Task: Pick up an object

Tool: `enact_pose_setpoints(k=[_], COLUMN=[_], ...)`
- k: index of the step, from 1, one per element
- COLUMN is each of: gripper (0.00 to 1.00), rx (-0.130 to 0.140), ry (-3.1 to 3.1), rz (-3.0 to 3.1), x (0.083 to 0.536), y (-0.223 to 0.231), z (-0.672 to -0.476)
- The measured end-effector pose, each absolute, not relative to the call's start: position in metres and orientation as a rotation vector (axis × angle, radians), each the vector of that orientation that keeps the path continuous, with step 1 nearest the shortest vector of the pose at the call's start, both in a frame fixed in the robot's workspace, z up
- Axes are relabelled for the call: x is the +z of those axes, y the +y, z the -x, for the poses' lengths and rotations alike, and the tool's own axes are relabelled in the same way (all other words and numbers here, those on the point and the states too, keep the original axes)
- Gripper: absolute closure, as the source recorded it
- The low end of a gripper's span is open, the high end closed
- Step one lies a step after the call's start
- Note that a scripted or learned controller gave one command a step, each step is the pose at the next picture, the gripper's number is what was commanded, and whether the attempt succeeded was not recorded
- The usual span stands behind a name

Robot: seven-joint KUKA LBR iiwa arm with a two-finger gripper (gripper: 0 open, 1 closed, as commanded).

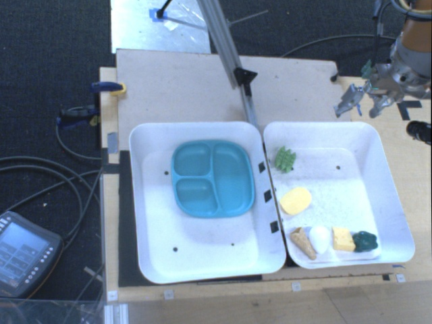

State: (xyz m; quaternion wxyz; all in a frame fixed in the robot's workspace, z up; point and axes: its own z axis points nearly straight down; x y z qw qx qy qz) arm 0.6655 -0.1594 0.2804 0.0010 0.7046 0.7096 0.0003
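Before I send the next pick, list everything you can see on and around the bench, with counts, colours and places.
Bins: 2, white, side by side on the bench.
Divided plate: 1, light blue, in the left bin.
Leafy toy: 1, green, right bin, upper left part.
Yellow lump: 1, yellow, right bin, near its left wall.
Cone: 1, tan, right bin, near edge.
Egg: 1, white, beside the cone.
Block: 1, yellow, right of the egg.
Dark piece: 1, dark green, right of the block.
Clamps: 2, blue and black, bench's left edge.
Handheld controller: 1, dark grey, lower left on the floor.
Pole: 1, grey, slanting over the bench top.
Arm: 1, grey and orange, upper right.
Gripper: 1, grey, above the bench beyond the right bin, holding nothing.
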Motion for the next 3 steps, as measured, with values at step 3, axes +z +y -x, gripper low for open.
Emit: enact_pose_setpoints(k=[3], gripper=[0.0], rx=[-0.003], ry=[2.231], rz=[-2.214], x=[0.182], y=[-0.15], z=[-0.67])
